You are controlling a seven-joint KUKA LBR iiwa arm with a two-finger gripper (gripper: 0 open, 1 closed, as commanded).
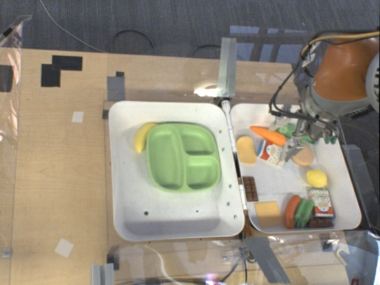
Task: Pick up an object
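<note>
**Reaching into the toy food bin**

Hanging low over the right bin, the gripper points down among a pile of toy food. I cannot tell from this view if it has anything.

Right under the tip sit three things packed close together: a carrot, a small carton and a round tan piece. The carton looks like the nearest one to grab, though I am only guessing. It lies just below the carrot and touches the tan piece on its side.

The carton will likely be light and a bit stiff, with flat sides. Flat sides are good to squeeze, so the best hold is across its two short sides. Its skin looks shiny, so it may slide. The carrot is so close that it could get bumped or pinched too.

Other toys lie further off in the same bin: a lemon, a yellow block, a cheese square and a brown bar.

The left bin holds a green tray with a banana tucked beside it.
</note>
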